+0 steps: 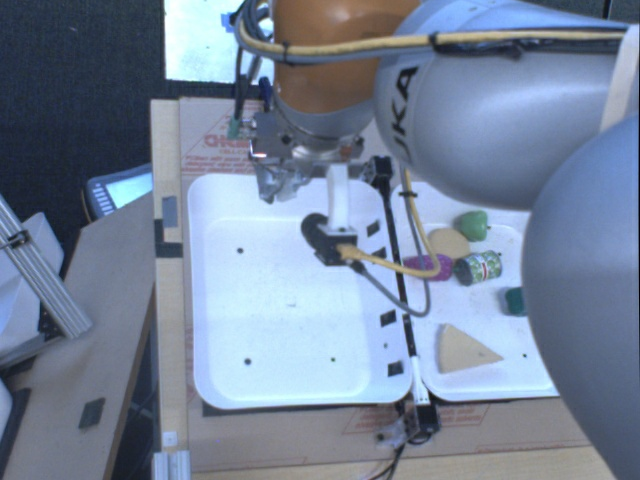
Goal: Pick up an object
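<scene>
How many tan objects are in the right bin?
2. A tan round piece lies beside the green piece; a tan wedge lies near the front edge of the right bin. The arm covers part of that bin and may hide more.

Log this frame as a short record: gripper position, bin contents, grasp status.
gripper: over the far edge of the left bin
right bin: holds all six loose items
items: green toy, tan round piece, purple piece, small can, teal block, tan wedge
grasp: cannot tell
pick: not confirmed; the six items lie in the right bin
</scene>
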